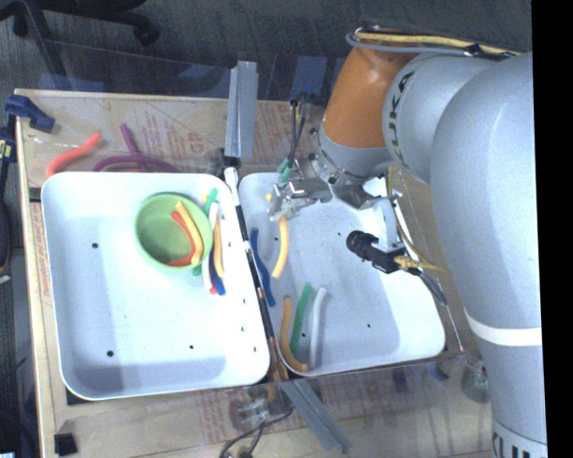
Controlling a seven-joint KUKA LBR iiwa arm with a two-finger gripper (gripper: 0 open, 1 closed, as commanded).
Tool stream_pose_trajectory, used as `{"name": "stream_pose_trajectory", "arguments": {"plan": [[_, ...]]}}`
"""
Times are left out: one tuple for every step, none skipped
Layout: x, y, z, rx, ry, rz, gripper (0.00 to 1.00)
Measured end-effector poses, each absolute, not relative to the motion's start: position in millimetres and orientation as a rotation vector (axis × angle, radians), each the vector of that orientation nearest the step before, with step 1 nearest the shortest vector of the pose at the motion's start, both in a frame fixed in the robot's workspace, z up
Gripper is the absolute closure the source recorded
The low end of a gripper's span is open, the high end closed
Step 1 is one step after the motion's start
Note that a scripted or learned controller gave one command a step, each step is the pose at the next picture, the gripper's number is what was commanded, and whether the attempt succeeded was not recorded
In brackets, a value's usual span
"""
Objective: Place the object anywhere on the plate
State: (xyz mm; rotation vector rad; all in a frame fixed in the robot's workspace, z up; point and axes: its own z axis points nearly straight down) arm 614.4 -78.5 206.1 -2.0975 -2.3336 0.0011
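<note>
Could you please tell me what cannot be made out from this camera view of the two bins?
- Gripper: small and partly covered by the grey arm's wrist; its grip cannot be judged.
- Right white bin: its far right side is hidden behind the arm.
- Round green plate: its right rim is covered by the curved orange and yellow strips lying across it.

A grey robot arm [472,170] with an orange band reaches in from the right, its gripper [287,197] angled downward.
</note>
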Motion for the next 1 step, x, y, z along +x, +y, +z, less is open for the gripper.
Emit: {"name": "stream_pose_trajectory", "arguments": {"plan": [[614.5,-78.6,206.3,-2.098,-2.334,0.001,0.00]]}}
